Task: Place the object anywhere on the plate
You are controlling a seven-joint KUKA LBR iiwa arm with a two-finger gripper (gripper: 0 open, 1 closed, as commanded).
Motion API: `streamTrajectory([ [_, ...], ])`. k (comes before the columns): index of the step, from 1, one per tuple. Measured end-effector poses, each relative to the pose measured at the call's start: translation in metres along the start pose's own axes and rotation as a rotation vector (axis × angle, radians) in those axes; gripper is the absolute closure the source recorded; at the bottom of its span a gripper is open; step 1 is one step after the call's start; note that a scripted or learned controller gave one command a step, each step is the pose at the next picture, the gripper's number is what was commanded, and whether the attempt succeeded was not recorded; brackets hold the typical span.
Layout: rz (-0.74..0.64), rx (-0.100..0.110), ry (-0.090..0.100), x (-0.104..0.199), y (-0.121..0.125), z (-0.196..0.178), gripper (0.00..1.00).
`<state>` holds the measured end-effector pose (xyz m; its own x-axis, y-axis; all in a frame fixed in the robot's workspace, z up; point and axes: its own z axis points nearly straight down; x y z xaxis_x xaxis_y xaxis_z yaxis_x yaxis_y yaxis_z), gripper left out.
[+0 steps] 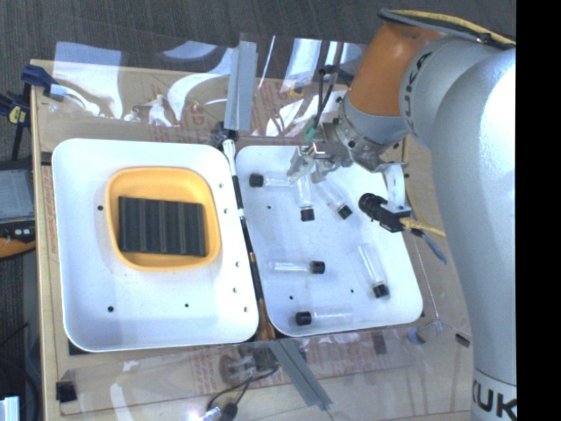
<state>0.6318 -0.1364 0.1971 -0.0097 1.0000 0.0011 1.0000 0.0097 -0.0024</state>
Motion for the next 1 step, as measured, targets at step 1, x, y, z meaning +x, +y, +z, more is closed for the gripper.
streamTrajectory([
  [1, -0.105, 0.002, 0.000, 0.0456, -0.0334, -0.0008, 1.00],
])
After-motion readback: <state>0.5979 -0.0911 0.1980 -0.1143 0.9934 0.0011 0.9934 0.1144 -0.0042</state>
